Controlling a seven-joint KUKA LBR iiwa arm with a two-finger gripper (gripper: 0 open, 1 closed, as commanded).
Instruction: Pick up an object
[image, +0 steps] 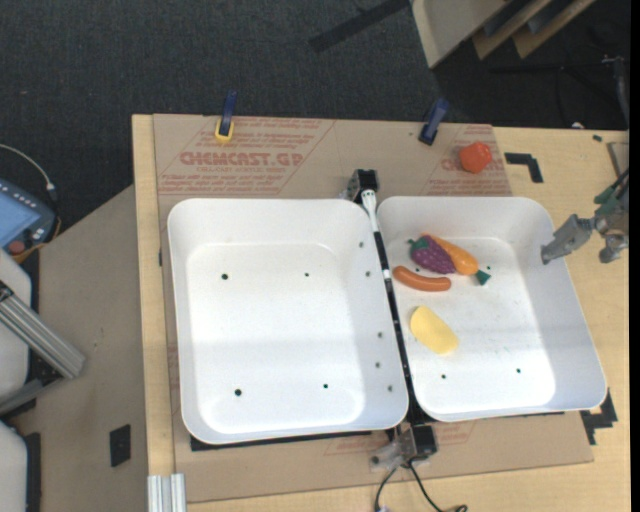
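You had four candidates in the right bin (560, 330): a yellow lump (434, 330) lying alone near the middle, a sausage (422, 280) at its 12 o'clock, and beyond that a bunch of purple grapes (432, 256) touching a carrot (460, 258). The lump was your best choice, I judged, since it lay apart from the others and from the bin walls, so fingers could drop on both sides without nudging a neighbour. The sausage sat just beside the grapes, and that pair with the carrot was crowded. The gripper (590, 240) hung at the bin's 3 o'clock rim, well apart from everything, its fingers spread with nothing between them. You needed to carry it toward 8 o'clock over the lump, turn the fingers across its narrower width, come down straight, and close only once low enough. The left bin (200, 300) and an orange thing (475, 157) on the cardboard at 12 o'clock were no concern
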